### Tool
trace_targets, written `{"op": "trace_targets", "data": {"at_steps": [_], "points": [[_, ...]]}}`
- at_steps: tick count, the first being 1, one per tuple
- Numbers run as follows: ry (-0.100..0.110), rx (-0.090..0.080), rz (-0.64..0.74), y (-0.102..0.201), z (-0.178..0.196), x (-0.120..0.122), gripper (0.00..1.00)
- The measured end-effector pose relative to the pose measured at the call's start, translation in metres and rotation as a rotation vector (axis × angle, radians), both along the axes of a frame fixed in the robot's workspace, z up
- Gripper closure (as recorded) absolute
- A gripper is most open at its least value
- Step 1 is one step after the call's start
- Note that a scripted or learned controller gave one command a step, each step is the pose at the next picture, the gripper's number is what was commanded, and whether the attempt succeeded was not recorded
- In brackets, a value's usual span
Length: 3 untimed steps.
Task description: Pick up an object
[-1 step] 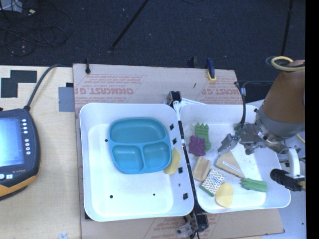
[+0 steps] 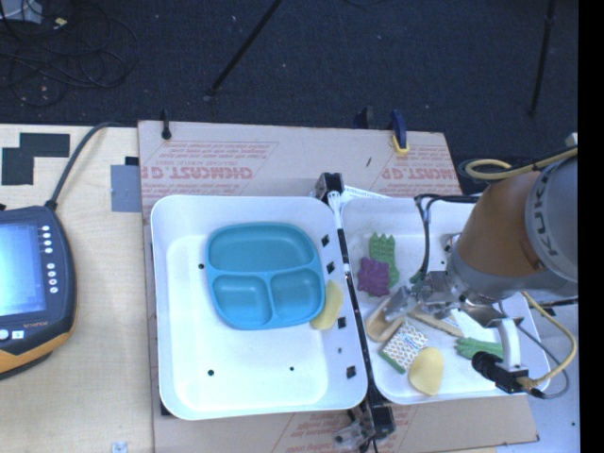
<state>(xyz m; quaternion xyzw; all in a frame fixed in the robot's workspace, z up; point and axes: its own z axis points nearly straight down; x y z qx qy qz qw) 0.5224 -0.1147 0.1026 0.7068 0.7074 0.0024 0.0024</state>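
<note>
Arm is reaching in from the right w/ its orange band over the right bin; the jaws are hanging low over the clutter near that bin's middle. Can't tell how far apart the jaws are standing or whether anything is sitting between them, as the metal blurs into the items underneath.

Right bin is carrying a green block toy toward the back, a purple toy just in front of it, a tan stick-like piece beside the jaws, a patterned square pad and a yellow rounded piece near the front, plus a small green item to the right.

Left bin is holding a blue divided tray; a yellow banana-like piece is leaning at the tray's right edge, next to the divider between bins.

A tablet-type pendant is lying on the counter at far left, well apart from the bins.
</note>
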Motion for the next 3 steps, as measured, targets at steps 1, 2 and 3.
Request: {"op": "trace_targets", "data": {"at_steps": [1,2,3], "points": [[-0.015,-0.013,-0.008,0.016,-0.007,-0.004,0.00],[-0.004,-0.004,-0.001,0.018,-0.009,0.050,0.00],[-0.003,-0.006,0.000,0.024,-0.009,0.118,0.00]]}}
